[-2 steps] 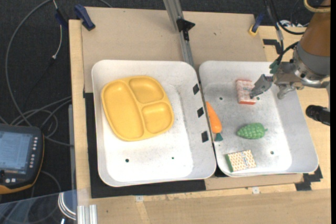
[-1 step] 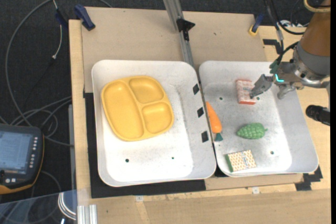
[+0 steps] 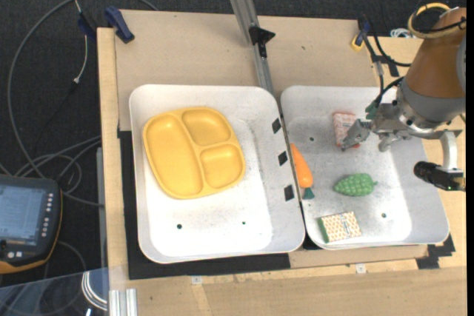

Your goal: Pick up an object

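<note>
With the pincer spread and seemingly gripping nothing beside the pale packet, we should centre over it before descending and clamping.

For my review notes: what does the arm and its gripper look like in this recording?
The arm shows an orange-brown section with a grey segment below it at the wrist. Black cables run alongside it, and a yellow cable loop sits near its top. The gripper is pale grey metal with two slim fingers.
</note>
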Available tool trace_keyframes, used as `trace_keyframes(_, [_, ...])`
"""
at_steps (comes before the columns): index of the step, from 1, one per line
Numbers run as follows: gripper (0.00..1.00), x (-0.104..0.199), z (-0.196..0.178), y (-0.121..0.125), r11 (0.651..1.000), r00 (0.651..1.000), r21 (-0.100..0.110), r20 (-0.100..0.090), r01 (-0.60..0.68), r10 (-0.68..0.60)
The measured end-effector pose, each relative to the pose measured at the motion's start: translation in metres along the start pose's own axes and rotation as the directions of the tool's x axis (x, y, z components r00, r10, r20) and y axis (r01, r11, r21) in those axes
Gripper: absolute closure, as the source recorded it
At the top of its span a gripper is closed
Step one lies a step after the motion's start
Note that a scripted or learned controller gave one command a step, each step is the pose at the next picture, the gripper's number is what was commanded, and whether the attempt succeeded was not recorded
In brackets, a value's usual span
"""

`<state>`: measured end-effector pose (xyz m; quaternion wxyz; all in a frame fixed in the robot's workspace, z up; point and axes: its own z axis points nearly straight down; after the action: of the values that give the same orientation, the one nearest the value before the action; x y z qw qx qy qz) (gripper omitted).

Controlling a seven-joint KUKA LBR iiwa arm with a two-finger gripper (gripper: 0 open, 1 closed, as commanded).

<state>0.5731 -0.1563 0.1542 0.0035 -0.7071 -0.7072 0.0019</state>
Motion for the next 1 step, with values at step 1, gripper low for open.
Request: trace_keyframes(1, [0.00,0.0040,0.0431,-0.0009,1.000,1.000,-0.001,0.000,0.001,-0.001])
